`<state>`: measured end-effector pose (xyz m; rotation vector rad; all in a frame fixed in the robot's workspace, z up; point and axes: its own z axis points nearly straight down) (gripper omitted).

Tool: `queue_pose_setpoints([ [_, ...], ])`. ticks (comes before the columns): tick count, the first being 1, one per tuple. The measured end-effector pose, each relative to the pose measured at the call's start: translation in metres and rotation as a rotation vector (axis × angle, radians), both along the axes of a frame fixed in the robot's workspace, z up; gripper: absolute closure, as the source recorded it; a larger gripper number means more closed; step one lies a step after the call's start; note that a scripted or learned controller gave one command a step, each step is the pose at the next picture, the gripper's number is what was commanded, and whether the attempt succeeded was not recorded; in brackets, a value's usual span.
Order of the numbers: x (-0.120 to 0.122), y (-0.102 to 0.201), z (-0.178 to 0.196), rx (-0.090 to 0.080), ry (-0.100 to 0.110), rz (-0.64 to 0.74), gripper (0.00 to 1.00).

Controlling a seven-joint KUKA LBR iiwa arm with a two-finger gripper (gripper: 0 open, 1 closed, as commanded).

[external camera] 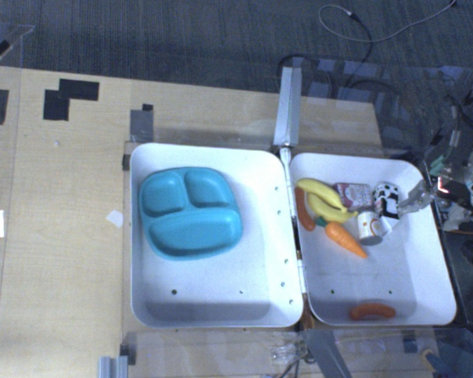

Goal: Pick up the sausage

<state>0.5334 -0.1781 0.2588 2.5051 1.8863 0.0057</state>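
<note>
An orange-red sausage lies by itself against the near wall of the right bin. A second, darker red-brown sausage-like piece lies along that bin's left wall, partly under a yellow banana. My gripper reaches in at the bin's far right rim, beside a small black-and-white toy. It is well away from both sausage shapes, and nothing shows in its grasp.
An orange carrot, a small silver can and a purple-and-white packet crowd the far part of the right bin. The left bin holds a blue divided plate. Cables and arm hardware sit at the right edge.
</note>
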Motion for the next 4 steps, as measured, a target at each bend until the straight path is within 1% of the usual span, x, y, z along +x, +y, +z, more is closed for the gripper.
queue_pose_setpoints([
  [1, -0.046, 0.009, -0.139, 0.002, 0.005, -0.042, 0.00],
  [2, 0.052, 0.026, -0.018, 0.000, 0.000, 0.118, 0.00],
  [3, -0.024, 0.034, -0.109, 0.002, 0.005, 0.090, 0.00],
  [4, -0.022, 0.034, -0.098, 0.000, -0.001, 0.093, 1.00],
])
